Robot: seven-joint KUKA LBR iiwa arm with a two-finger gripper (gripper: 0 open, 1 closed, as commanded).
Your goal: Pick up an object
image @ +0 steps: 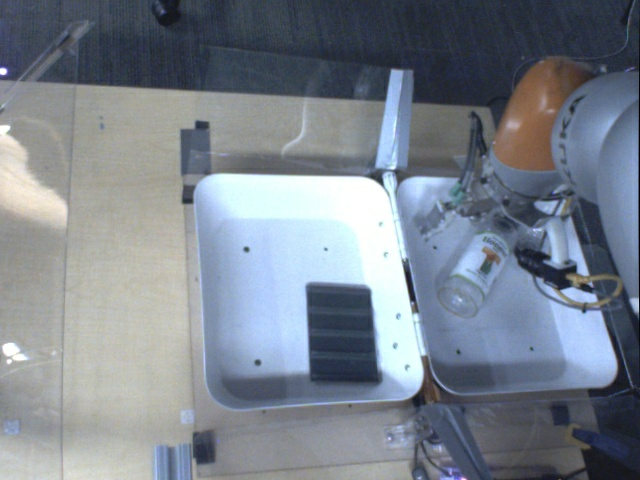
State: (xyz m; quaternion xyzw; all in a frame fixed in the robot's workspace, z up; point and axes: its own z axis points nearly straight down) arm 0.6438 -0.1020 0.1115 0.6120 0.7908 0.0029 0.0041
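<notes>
Arm (575, 118) is reaching in over the right bin (590, 353), gripper (470, 206) sitting low near the bin's upper-left corner; cannot tell its state. Clear bottle (473, 273) is lying tilted on the bin floor just below the gripper. Black ridged block (342, 333) is resting in the left bin (240, 218).

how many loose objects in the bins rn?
2. A black ridged block lies in the left bin, toward its near right. A clear bottle lies tilted in the right bin, just below the hand. The arm may hide more.
</notes>
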